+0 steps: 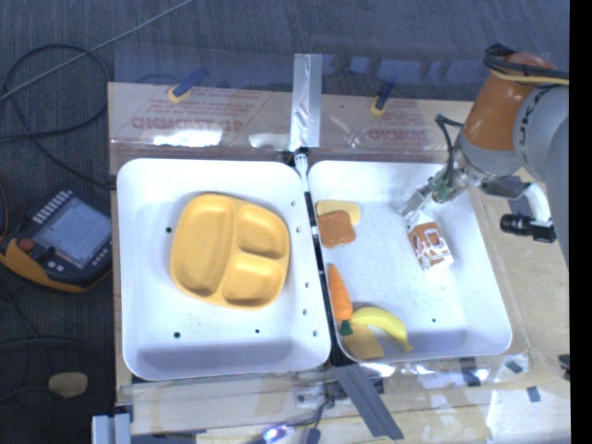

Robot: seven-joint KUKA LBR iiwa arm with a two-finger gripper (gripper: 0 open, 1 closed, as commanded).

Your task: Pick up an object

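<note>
A small orange-and-white carton lay in the right bin, a little right of its middle, tilted, with bare white floor all round it. Just above and left of it hung the gripper, low over the bin; nothing sat between its fingers, and whether they stood wide or narrow I could not tell from the blur there. The arm came in from the upper right of the frame, its orange band plain to see.

Along the bin's left wall lay a brown toast-like piece over a pale yellow slice, and lower down a carrot pointing up the frame. A banana curved in the lower left corner, just beside the carrot's green end.

The left bin held a yellow divided tray near its middle. Off the bench, at the left edge of the frame, rested a handheld control pendant with its cables on the carpet
</note>
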